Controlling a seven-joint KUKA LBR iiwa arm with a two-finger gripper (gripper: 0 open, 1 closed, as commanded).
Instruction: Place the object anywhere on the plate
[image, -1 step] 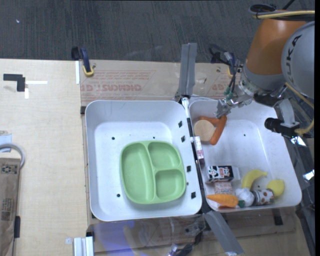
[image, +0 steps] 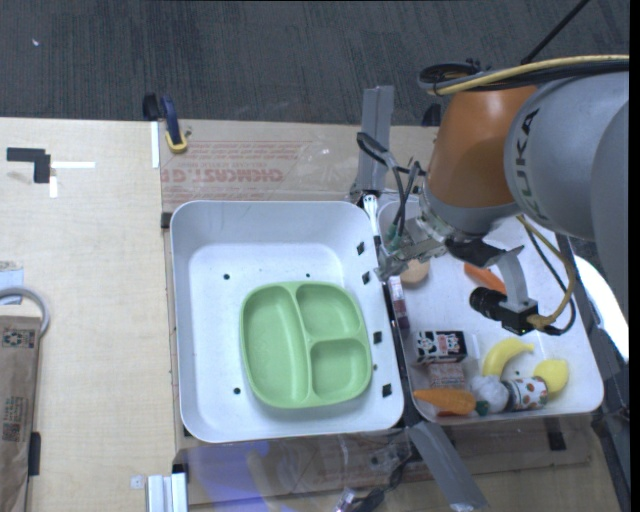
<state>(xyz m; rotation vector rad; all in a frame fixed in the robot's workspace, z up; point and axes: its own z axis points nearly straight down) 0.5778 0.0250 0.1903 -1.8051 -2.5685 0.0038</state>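
The gripper hangs over the right bin, above a tan object. Whether its jaws grip anything, I cannot tell. The green plate lies in the left bin

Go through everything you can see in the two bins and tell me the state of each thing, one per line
green plate: flat in the left bin, nothing on it
gripper: low over the right bin's near-left corner
tan object: lying just under the gripper
milk carton: lying on its side
banana: lying loose
carrot: lying flat by the front wall
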